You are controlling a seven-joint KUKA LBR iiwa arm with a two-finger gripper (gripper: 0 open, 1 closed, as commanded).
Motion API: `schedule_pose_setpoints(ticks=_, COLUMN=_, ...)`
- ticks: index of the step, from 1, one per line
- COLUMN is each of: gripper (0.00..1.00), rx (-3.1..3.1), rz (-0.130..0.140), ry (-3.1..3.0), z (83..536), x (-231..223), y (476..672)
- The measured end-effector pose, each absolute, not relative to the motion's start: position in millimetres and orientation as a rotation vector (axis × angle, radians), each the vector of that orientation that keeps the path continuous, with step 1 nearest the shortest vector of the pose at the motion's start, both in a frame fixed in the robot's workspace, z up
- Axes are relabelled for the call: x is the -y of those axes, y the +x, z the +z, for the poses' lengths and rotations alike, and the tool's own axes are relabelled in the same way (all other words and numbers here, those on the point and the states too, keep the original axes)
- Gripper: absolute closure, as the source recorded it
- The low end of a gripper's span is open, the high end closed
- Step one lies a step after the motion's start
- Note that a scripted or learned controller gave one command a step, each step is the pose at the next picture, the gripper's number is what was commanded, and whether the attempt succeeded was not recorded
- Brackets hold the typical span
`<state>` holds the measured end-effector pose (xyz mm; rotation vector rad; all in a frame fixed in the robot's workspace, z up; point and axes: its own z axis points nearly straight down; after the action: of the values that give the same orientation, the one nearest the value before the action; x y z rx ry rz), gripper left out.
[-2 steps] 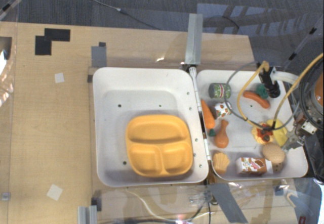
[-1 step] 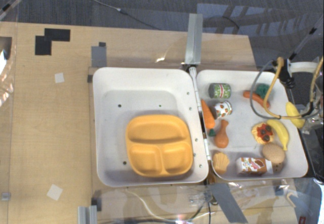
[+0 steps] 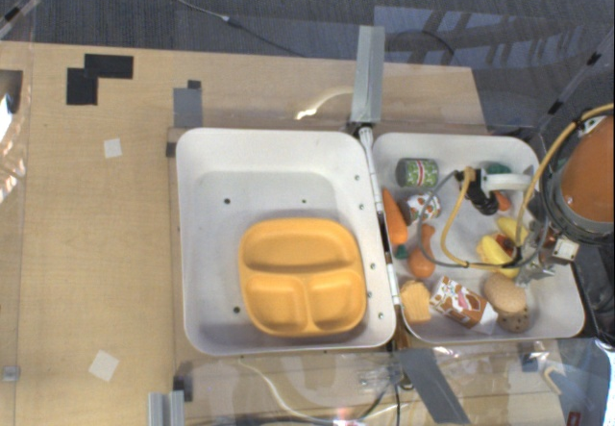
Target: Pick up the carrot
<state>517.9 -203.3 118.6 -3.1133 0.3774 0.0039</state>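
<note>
The carrot [image 3: 395,218] lies in the right bin [image 3: 573,318], pressed close against that bin's left wall, a slim orange taper pointing roughly along the wall; its lower end runs into a dark shape that is hard to make out. Just below the carrot sits a rounded orange piece [image 3: 420,264], and below that a pale yellow block [image 3: 415,301] near the bin's front left corner. Up and to the right of the carrot lies a small can [image 3: 417,172] with a green label, on its side. Right of the yellow block are a printed carton [image 3: 456,303] and a brown, cookie-like round [image 3: 507,300]. Farther right of the carrot, a yellow cable loops over the clutter, partly covering small yellow items. The gripper [image 3: 534,256] hangs at the far right of the bin, well apart from the carrot, tangled in cables and shadow; whether it is spread or closed I cannot tell. Left of the carrot, across the wall, the left bin [image 3: 207,222] holds a smooth yellow-orange divided tray [image 3: 302,275].
</note>
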Motion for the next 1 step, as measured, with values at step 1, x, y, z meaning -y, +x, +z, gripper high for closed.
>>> schedule_pose_setpoints(ticks=1, gripper=1.0, rx=-0.336, rz=-0.02, ry=-3.121, z=221.7, x=98.2, y=514.4)
